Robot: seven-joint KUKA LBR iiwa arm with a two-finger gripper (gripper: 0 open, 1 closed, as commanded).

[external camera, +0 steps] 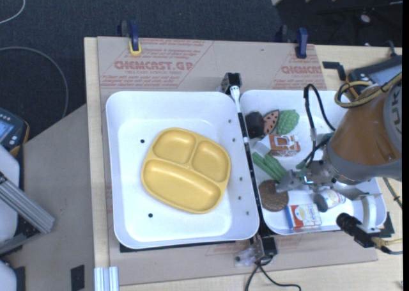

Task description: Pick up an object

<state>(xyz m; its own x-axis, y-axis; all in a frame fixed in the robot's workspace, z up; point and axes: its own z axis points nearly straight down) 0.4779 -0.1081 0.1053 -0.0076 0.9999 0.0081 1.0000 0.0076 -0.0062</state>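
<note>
We are working over the right bin [377, 216], with the gripper [291, 182] hanging low among the clutter there; its fingers [281, 184] are showing as a short grey prong pointing toward the bin divider, and we cannot tell whether they are spread or pinched, nor whether anything is sitting between them; so we are treating nothing as held yet.

The candidates are lying close around the fingers: the brown round cookie [274, 196] is just below them, seemingly touching or nearly so; the green long vegetable [271, 165] is just above and slightly toward the left bin [121, 155]; the small white box [305, 217] with red and blue print is below and toward the arm side; the orange-and-white packet [284, 145] is farther above; the dark piece [254, 123], the watermelon slice [270, 121] and the green leafy piece [288, 119] are farthest above, at the far end of the bin. The yellow divided tray [186, 169] is lying well apart in the left bin, too broad for this grasp in our judgement.

To do this step well, we are favouring the cookie or the green vegetable as nearest; we are advising centring one item between the fingers, keeping clear of the bin wall and neighbours, closing fully, then lifting straight and checking the item rises.
</note>
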